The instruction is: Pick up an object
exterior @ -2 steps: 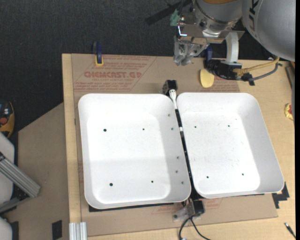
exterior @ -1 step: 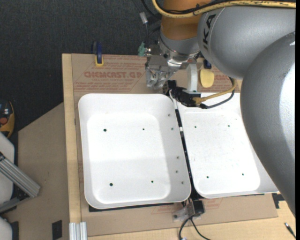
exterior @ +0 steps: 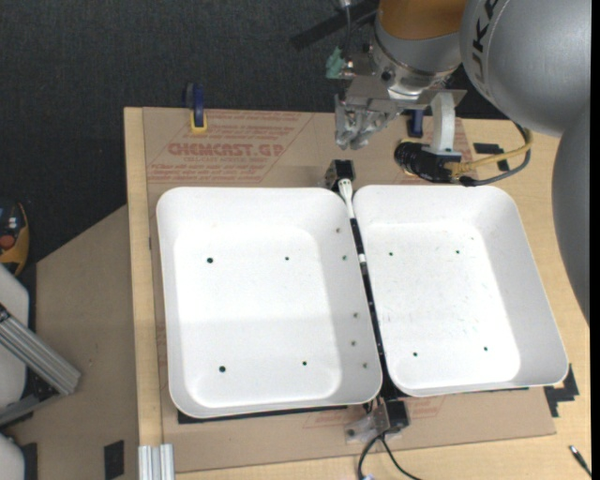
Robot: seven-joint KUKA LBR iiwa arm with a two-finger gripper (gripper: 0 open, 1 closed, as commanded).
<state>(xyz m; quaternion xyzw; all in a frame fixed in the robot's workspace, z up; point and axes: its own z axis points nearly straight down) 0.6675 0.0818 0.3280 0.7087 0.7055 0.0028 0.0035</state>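
1. While the grey arm (exterior: pixel 525 66) reaches in from your right, its orange band (exterior: pixel 422 21) sits at the top edge of the view, and the gripper (exterior: pixel 357 128) hangs below it over the brown board (exterior: pixel 253 145), beyond the far rims of both bins.
2. You cannot tell from this view whether the gripper is wide, narrow or holding anything; its tip is a small blur of metal.
3. You see the left bin (exterior: pixel 173 281) and the right bin (exterior: pixel 530 281) side by side, their inner rims touching along a dark seam, and four small dark dots on each white floor.
4. You cannot tell where the object to be picked up lies.
5. A black clip (exterior: pixel 340 173) sits at the far end of that seam, just below the gripper and apart from it.
6. A blue and yellow clamp (exterior: pixel 195 107) grips the board's far left edge, and yellow cable (exterior: pixel 502 161) loops beside the wrist.
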